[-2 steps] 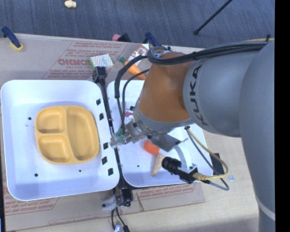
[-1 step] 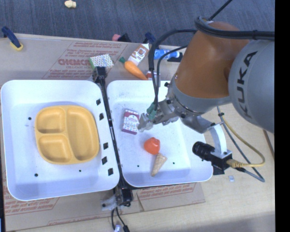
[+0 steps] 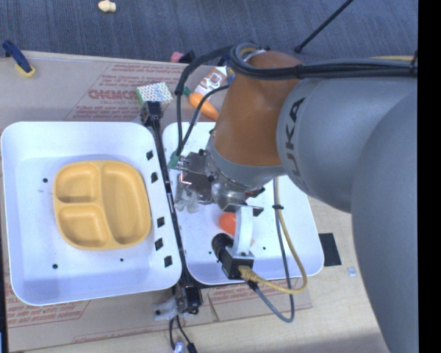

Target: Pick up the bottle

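The bottle [image 3: 206, 94] lay at the far end of the right bin [image 3: 309, 248], tipped on its side, with an orange body and a white label carrying small print I could not read. Most of it was hidden behind the arm [image 3: 279, 123], so only its near end and part of the label showed past the orange band. A second orange scrap [image 3: 227, 221] peeked out beneath the wrist, lower in the same bin; it may have been another object, but too little of it was visible to say.

The gripper [image 3: 187, 190] hung low over the left side of the right bin, close to the divide between the two bins, well apart from the bottle. Its metal parts were a tangle from where I stood, and I could not tell how its fingers were set.

On the grey arm, the letters "KU" were readable, running sideways. Red printing on the cardboard [image 3: 95, 94] under the bins read something like "CHEMC", the rest covered.

The left bin [image 3: 15, 197] held a yellow divided tray [image 3: 101, 204] with three compartments. A yellow cable [image 3: 279, 285] looped off the wrist over the counter [image 3: 338, 322].
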Controlling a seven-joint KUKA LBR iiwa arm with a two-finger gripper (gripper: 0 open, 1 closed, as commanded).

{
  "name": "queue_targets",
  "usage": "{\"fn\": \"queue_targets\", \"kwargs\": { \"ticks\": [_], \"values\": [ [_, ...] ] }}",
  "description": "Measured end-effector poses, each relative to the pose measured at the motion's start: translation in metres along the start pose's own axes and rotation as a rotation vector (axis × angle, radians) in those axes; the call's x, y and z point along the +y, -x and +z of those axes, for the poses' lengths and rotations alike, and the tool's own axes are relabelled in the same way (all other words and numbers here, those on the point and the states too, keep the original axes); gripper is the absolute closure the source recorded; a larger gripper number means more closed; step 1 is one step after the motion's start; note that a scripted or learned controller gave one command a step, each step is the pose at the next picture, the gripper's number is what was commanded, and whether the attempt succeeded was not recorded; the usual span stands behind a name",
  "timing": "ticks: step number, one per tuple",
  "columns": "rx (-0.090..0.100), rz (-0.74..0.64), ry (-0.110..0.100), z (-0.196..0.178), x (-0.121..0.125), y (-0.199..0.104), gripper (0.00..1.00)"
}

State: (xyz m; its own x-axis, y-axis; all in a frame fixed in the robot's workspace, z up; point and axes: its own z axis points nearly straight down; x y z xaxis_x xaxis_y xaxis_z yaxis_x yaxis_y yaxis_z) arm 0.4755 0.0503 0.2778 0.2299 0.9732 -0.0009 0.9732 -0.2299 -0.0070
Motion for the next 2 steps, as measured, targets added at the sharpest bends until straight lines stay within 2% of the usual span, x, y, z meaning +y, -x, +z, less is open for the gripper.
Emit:
{"fn": "queue_targets", "kwargs": {
  "ticks": [1, 2],
  "values": [
    [-0.001, -0.189, 0.001, 0.083, -0.004, -0.017, 1.00],
    [-0.001, -0.423, 0.006, -0.035, 0.007, 0.025, 1.00]
  ]
}}
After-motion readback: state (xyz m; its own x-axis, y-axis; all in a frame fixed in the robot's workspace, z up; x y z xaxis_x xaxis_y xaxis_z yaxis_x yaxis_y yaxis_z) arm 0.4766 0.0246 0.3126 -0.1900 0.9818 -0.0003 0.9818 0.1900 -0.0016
